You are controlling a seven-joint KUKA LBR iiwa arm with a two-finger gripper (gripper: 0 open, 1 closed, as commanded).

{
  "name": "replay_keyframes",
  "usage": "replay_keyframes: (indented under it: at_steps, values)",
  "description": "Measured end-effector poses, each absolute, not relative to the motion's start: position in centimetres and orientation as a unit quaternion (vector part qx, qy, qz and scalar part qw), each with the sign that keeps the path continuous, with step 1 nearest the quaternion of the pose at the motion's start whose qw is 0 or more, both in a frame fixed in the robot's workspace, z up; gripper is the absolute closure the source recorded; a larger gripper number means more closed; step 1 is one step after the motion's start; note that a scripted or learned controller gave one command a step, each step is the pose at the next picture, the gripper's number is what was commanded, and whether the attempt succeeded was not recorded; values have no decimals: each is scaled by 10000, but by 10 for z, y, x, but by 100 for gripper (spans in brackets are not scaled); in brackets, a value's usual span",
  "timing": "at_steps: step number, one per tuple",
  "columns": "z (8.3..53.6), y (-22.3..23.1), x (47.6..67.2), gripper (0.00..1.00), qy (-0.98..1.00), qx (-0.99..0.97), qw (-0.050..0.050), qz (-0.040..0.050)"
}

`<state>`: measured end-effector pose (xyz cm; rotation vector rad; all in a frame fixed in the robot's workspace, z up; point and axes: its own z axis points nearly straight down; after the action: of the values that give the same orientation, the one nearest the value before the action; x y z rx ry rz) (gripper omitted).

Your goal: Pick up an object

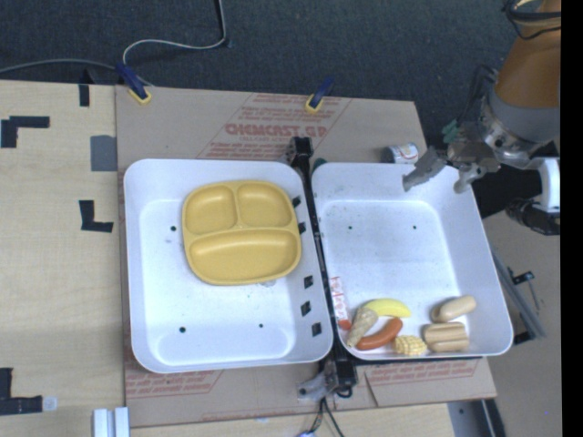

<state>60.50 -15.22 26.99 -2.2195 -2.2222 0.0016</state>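
Dark carpet (pixel 364 25) behind wooden bench (pixel 55 271)

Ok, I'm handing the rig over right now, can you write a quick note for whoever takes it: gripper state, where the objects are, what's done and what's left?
Gripper: above the far right corner of the right bin, jaws apart, holding nothing.
Objects: the toy foods lie along the right bin's near edge: banana, red sausage, corn cob, a pale piece at the left end, and two bread rolls at the right end.
Left bin: a yellow divided plate.
Done: nothing picked up yet.
Left: bring the arm to the near edge, descend on one piece, close and lift.
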Motion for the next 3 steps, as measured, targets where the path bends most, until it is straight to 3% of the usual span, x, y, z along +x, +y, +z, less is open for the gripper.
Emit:
replay_keyframes:
  at_steps: [1, 2, 3]
  values:
    - [328, -91, 519, 0, -7080, -7062, -1, -2]
    - [218, -70, 483, 0, -7075, -7067, 13, 8]
    - [228, -69, 484, 100, -7077, -7065, 8, 2]
